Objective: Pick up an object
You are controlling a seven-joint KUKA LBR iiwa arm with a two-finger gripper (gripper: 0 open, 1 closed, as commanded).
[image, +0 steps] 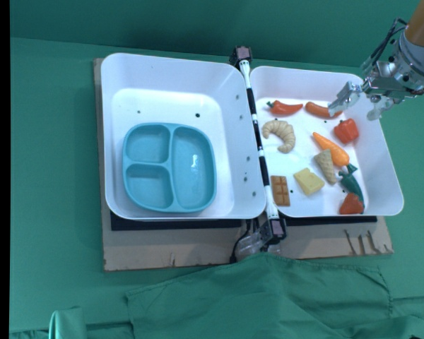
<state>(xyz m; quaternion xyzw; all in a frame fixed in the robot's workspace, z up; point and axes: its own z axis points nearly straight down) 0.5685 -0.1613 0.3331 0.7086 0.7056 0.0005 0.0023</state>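
Taking the right-hand shallow white plastic bin [381, 162] as the landmark, the nearest things lie along its front edge: a red strawberry-like toy [351, 204] in the front right corner, a green-and-dark leafy toy piece [351, 183] just behind it, a yellow wedge of toy cheese [309, 181] toward the front middle, and a brown ridged chocolate-bar toy [280, 190] by the front left wall. Further back sit a tan waffle cone toy [327, 166], an orange toy carrot [330, 148], a pale curved croissant toy [282, 134] left of centre, and a red toy bell pepper [346, 130] on the right. Along the back lie a red chilli pepper toy [285, 107] and a reddish-orange sausage toy [316, 109]. Above the bin's back right corner hangs the silver two-finger gripper [360, 100], fingers apart and holding nothing, one fingertip just beside the sausage toy's right end. Left of this bin, the second white bin [127, 76] carries a blue divided plastic plate [169, 167]. The step in hand appears to be the approach: nothing is grasped yet. The next move likely calls for centring the fingers astride one toy, probably the sausage or pepper, descending, then closing.
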